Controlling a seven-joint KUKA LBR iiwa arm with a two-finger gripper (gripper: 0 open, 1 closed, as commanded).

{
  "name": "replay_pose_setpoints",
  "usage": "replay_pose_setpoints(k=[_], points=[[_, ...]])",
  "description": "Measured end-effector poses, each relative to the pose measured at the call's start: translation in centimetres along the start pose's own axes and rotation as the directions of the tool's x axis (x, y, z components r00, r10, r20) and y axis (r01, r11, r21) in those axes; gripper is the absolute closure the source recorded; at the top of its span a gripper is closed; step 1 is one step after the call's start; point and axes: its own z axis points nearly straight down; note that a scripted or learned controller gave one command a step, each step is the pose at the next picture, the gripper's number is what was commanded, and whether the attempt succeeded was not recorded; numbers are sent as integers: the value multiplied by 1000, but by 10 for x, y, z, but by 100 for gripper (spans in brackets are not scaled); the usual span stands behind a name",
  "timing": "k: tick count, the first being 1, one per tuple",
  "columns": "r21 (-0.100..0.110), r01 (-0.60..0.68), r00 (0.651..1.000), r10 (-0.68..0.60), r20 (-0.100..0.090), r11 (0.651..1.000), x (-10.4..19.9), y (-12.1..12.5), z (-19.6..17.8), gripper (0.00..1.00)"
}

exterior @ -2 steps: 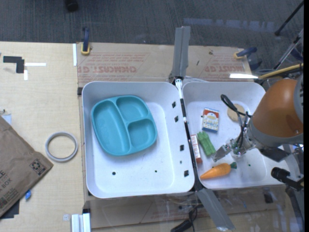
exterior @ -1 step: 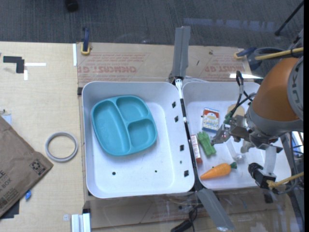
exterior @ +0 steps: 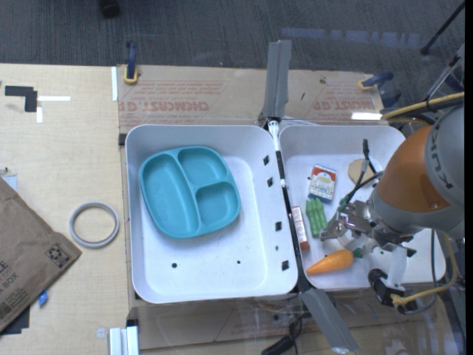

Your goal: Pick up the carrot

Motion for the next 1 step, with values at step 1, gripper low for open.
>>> replay_pose_setpoints(k=[1], points=[[5,-2,1000,2,2,1000,-1,0,-7,100]])
